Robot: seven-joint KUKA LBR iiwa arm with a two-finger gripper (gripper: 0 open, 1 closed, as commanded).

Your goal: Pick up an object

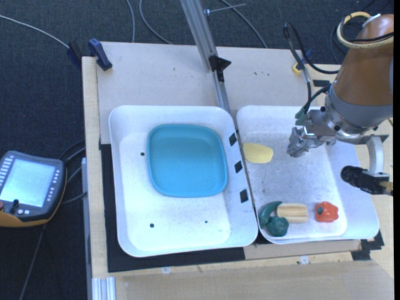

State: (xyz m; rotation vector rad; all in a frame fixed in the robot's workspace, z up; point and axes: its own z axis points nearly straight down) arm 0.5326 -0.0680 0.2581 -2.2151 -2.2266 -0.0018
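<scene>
Grey arm's jaws [298,149] above right bin [275,120], near yellow object [257,153], grip unclear

From my station I see a light wooden bench [156,74] standing on dark carpet, with thin grey cables [125,5] looping across the floor behind it and a blue clamp [100,54] gripping its back left corner. A slanted grey metal rail [199,24] runs down from the top of the view to the gap between the two bins, where small black clips [238,166] sit along the divide. Off the bench's left side lies a grey handheld control pendant [28,186] with a pale lit screen and an orange edge.
</scene>
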